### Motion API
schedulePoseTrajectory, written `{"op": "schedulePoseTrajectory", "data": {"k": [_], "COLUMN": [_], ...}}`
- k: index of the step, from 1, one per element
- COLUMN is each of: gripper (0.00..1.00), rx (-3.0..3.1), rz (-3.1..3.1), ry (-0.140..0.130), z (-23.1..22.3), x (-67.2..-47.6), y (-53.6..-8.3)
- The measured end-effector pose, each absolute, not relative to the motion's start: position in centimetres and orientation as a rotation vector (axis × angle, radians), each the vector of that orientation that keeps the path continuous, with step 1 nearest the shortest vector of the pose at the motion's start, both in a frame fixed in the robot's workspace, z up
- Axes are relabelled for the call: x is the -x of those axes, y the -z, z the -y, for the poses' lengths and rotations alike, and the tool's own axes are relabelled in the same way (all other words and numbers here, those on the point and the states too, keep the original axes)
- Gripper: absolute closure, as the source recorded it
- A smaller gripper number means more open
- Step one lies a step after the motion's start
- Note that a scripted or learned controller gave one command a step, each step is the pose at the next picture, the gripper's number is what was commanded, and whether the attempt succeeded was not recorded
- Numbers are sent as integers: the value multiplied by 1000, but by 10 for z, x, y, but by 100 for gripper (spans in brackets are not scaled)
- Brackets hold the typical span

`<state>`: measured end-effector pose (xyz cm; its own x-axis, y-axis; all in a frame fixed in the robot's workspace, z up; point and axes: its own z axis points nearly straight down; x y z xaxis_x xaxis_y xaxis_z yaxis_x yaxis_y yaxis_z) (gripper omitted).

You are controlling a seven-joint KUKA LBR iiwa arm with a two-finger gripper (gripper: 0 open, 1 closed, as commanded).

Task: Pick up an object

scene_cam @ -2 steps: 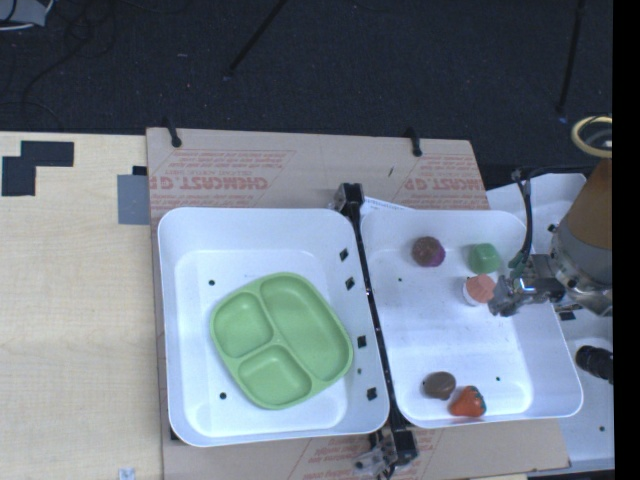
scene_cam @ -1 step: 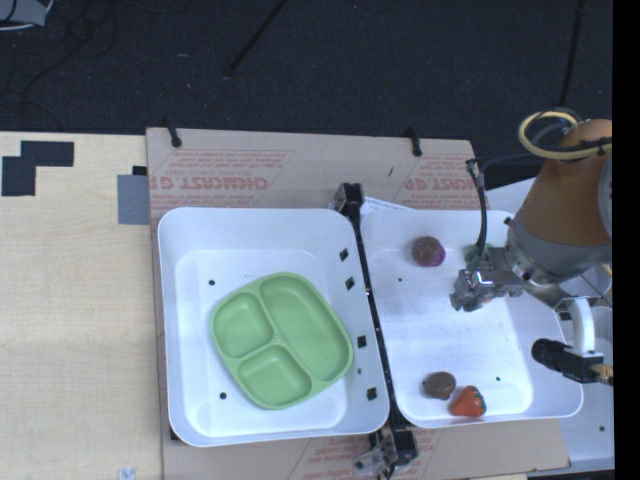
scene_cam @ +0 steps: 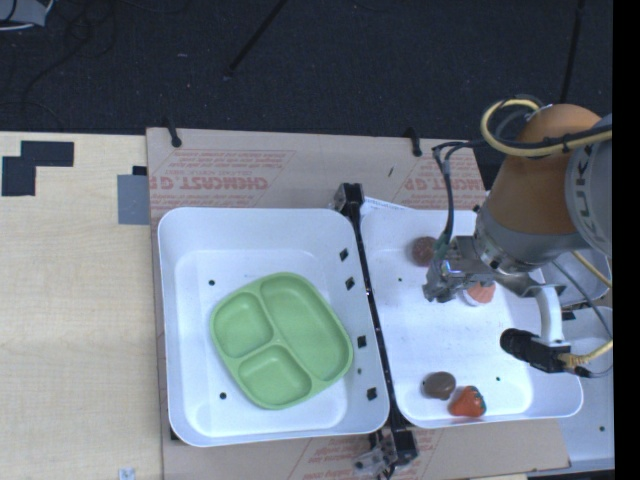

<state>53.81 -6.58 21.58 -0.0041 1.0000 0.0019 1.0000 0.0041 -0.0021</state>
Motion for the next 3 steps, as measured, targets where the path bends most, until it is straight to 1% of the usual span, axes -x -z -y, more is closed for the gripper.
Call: {"op": "schedulePoseTrajectory", "data": {"k": [1, 3], "gripper": [100, 100], "rx": [2214, 2215], "rz": [2224, 2225], "ry": [-2, -3], "z": [12, -108], "x": [-549, -557], "y": [-207, -205]}}
